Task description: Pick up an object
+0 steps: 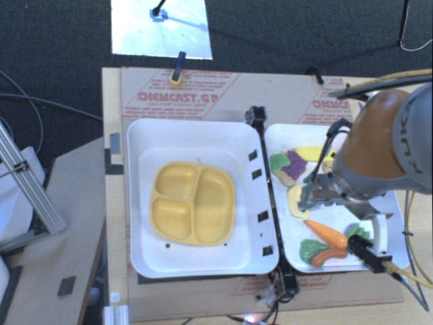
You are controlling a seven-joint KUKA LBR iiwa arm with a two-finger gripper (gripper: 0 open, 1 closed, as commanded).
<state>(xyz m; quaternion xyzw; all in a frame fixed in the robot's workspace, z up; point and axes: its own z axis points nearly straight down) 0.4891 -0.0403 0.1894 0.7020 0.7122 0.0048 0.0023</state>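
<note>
Dark carpet all round, with a pale bench (203, 93) printed in red lettering. On its left, a white bin (145, 147) holding a yellow divided plate (193, 203), three hollows up. Just right of it, touching along the black clips, a second white bin (284, 137) with toy food: a green and purple grape bunch (289, 163) near the top, a yellow piece (309, 153) beside it, a pale yellow disc (295, 202) half hidden under the arm. Lower down, a carrot (325, 233), long axis slanting, tip toward upper left, thick end toward lower right, beside green leaves (312, 250). Above the disc, the gripper (308, 198), jaws impossible to tell.
</note>
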